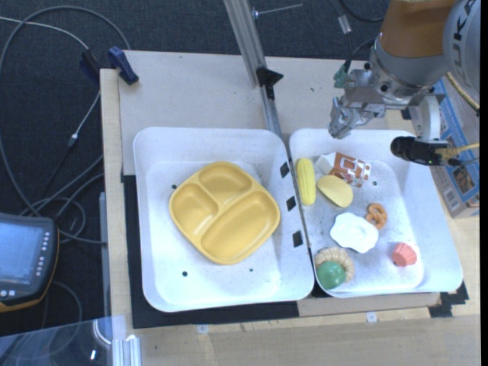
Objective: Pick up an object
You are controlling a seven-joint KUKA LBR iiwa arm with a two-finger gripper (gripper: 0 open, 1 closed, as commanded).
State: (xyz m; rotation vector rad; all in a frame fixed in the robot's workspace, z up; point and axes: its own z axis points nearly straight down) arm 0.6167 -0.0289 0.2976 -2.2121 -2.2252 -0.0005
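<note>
**End effector poised over the far edge of the toy bin**

We see a pale surface (191,90) carrying two shallow white bins side by side. The left bin (152,204) holds a single yellow divided plate (223,212), lying flat near its middle, well apart from the arm. The right bin (438,235) gathers the small things, so we judge the pick will come from there. The arm (415,29) reaches in from the right, and its end effector (343,124) hangs above that bin's far rim, with nothing between its fingers; whether they stand open or closed we cannot tell.

Closest beneath it lie a corn cob (306,181) along the bin's left wall, a red-and-white carton (351,168) and a yellow wedge (335,191) just beside it. Further toward us rest a white blob (354,232), a green ball in a woven ring (332,268), a pretzel (376,215) and a pink block (404,255), each loose and lying flat.
</note>
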